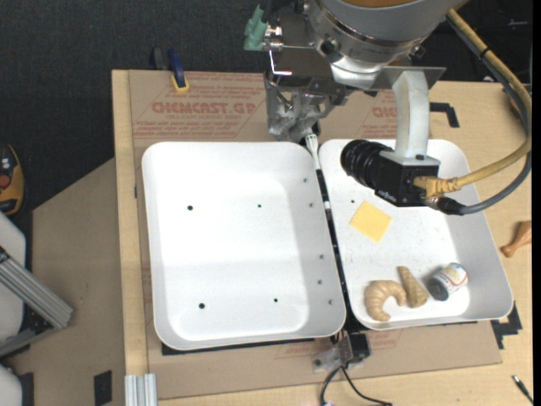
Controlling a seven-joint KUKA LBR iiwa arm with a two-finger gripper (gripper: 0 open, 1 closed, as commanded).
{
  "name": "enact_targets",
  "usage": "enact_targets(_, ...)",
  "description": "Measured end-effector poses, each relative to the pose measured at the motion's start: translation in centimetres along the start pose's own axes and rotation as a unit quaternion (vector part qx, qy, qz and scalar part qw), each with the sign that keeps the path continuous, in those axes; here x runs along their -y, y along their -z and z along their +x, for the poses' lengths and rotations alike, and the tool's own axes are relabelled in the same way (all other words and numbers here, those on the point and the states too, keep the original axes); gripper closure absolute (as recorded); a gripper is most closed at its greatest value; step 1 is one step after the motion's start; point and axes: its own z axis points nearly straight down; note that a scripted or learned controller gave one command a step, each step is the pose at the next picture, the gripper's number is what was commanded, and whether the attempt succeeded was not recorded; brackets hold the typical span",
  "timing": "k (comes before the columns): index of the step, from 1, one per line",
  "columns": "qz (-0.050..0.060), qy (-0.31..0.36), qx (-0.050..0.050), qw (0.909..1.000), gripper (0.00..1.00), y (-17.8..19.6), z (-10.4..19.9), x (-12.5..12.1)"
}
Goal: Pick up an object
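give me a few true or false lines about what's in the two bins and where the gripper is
1. The yellow square lies in the right bin. True.
2. The croissant sits in the left bin. False: it lies in the right bin, near its front edge.
3. The gripper is near the back edge of the bins, around the seam between them. True.
4. The small ball rests on top of the yellow square. False: it lies apart from it, toward the front right corner.
5. The croissant lies beside a tan stick-shaped piece. True.
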Motion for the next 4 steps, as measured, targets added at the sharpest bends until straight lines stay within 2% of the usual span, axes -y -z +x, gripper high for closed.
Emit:
enact_targets(1,0.001,0.000,0.001,1.0000,0.00,-0.2,0.1,-0.1)
enact_targets(2,0.000,0.001,0.000,1.0000,1.00,0.9,0.2,-0.2)
enact_targets(3,0.000,0.001,0.000,1.0000,0.00,0.9,0.2,-0.2)
enact_targets(4,-0.002,0.002,0.000,1.0000,1.00,1.9,0.2,-0.2)
